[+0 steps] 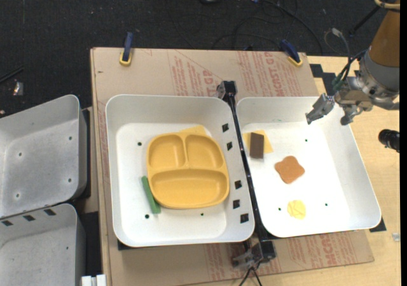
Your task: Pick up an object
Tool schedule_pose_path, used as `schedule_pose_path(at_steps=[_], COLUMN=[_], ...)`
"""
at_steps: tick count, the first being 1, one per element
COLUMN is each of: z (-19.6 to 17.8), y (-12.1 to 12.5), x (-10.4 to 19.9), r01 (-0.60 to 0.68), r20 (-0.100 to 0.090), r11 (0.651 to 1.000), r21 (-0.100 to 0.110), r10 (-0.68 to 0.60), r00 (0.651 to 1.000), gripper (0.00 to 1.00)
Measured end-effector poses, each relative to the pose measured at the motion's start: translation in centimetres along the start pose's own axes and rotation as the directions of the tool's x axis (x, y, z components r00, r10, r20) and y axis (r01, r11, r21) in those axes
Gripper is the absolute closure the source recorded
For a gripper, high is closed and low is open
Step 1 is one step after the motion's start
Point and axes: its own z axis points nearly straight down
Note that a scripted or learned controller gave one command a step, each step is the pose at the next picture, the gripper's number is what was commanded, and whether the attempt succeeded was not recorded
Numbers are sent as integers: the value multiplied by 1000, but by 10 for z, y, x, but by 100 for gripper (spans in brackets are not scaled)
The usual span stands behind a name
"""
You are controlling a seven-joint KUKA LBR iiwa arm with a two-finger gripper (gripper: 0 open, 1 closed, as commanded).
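Bench (191, 75) covered with brown cardboard, clamped at the far edge by two clips. Two shallow white bins side by side on it: left bin (121, 151), right bin (356, 177).

In the left bin, near its middle: yellow divided tray (188, 171), three compartments, lying flat. Under the tray's far edge, a pale yellow flat piece (198, 131) poking out toward the bin's far side. Along the tray's left edge, toward the near left corner of the bin, a green stick (151, 194), touching or just beside the tray.

Grey arm (385, 56) with an orange band above the wrist, reaching in over the far right corner of the right bin. End effector (332, 112) above that bin's far right edge, two fingers spread apart, released, nothing between them.

In the right bin, against its left wall: brown block (256, 144) lying over a yellow wedge (268, 145). Near the middle: toast-shaped brown slice (289, 169), apart from the block. Toward the near edge: small yellow lump (296, 209), apart from the slice. All well apart from the end effector.
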Motion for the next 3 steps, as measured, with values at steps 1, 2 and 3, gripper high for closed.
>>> schedule_pose_path(at_steps=[1,2,3], z=[-8,53,114], y=[2,-1,-7], x=[0,-4,1], r01=[3,1,1], r20=[3,2,0], r11=[1000,1000,1000], r21=[-12,-10,-7], r10=[-3,-1,-1], r00=[1000,1000,1000], gripper=[0,0,0])
